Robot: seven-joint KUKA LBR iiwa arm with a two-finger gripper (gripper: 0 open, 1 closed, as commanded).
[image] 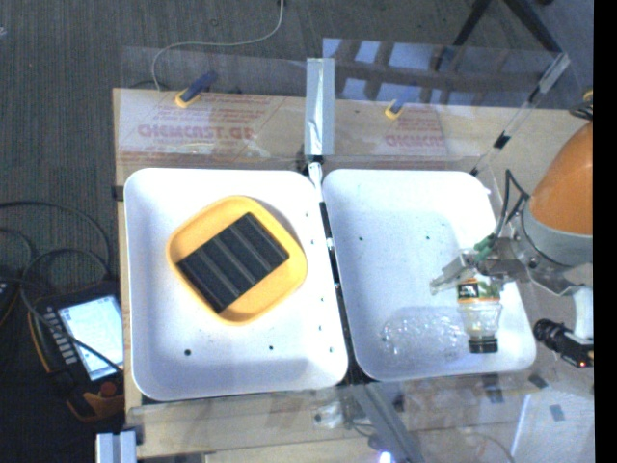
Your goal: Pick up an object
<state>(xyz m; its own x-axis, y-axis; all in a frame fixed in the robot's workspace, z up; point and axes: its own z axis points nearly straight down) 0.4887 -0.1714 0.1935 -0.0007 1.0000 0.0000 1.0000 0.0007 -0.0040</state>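
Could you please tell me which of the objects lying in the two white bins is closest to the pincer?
The small clear bottle with a black cap in the right bin, just below the pincer. The crumpled clear plastic piece lies further left, and the yellow dish with a black ribbed top is in the left bin.

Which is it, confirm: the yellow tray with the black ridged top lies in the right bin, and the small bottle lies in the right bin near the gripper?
Wrong on the tray. The camera view shows the yellow tray in the left bin; the small bottle does lie in the right bin near the gripper.
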